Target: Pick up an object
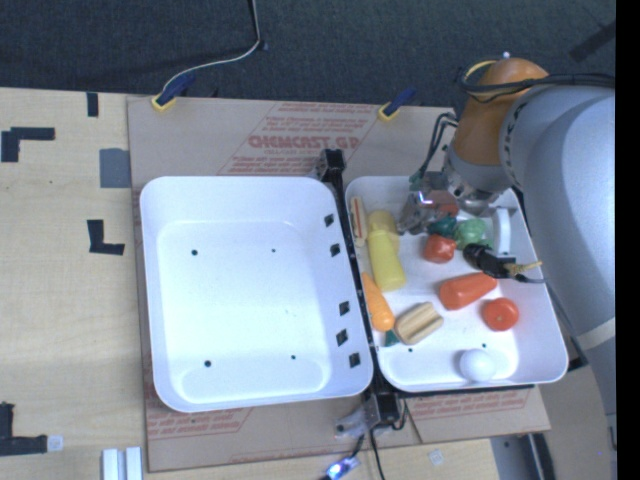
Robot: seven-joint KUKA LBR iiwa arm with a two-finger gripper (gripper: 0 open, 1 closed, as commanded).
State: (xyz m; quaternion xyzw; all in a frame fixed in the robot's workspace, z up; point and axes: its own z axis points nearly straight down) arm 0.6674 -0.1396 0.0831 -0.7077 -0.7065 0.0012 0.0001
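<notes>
Brown cardboard sheet under two shallow white plastic bins. Right-hand white bin holds the pickable items: small red round piece just below the two-finger gripper, green lump beside it, yellow cylinder, orange carrot-shaped stick, tan bread-like roll, orange-red cone, red ball, white ball. Gripper low at bin's far edge; finger state cannot be told. Left-hand white bin alongside.

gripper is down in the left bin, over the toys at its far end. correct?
Not the left bin. The camera view shows the gripper down in the right bin, over the toys at its far end, close to the small red piece and green piece. The left bin is away from the arm.
</notes>
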